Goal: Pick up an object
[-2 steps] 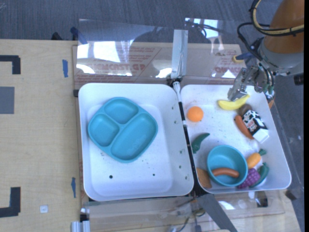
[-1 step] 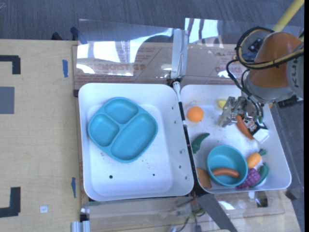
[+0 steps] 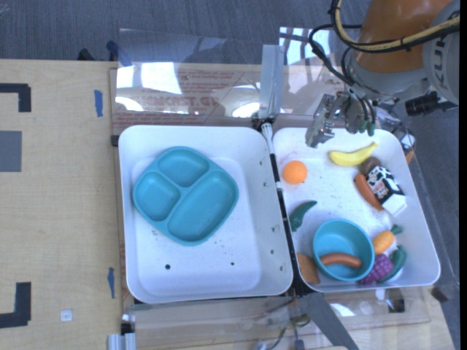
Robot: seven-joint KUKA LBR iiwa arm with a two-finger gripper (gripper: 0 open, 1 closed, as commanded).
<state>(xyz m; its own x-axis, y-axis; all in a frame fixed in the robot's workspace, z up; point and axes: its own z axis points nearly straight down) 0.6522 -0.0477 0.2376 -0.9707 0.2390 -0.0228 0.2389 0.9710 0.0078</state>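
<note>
In the right bin, near its front edge, a blue bowl is seen with a little sausage inside it. Purple grapes and a carrot are tucked beside the bowl, by the front right corner. A green pepper is laid close to the left wall. Farther back, an orange ball is found near the left wall, and a small box near the right wall. A yellow banana is placed close to the back edge. In the left bin, a blue plate is kept in the middle.

The gripper is held above the back edge of the right bin, and nothing is seen between its fingers. It cannot be told if the fingers are apart or together.

No toy is picked yet, so the reaching step seems to be in hand. The banana is nearest, so next the gripper probably needs to be lowered over it and closed.
</note>
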